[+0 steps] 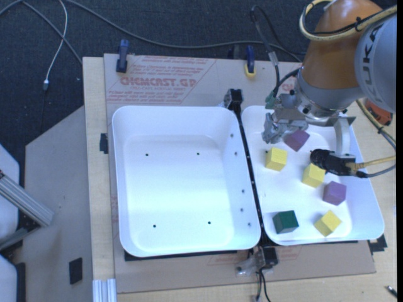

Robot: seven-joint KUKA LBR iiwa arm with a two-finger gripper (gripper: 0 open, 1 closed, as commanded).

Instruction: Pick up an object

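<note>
Camera view: pincer [275,133] low over the right bin [371,209], just beside a purple block [296,139]; grip state impossible to tell. Also in that bin: 3 yellow blocks [276,159], 1 more purple block [334,192], 1 green cube [285,221]. Left bin [182,115] alongside on the worktop [94,143].
</note>
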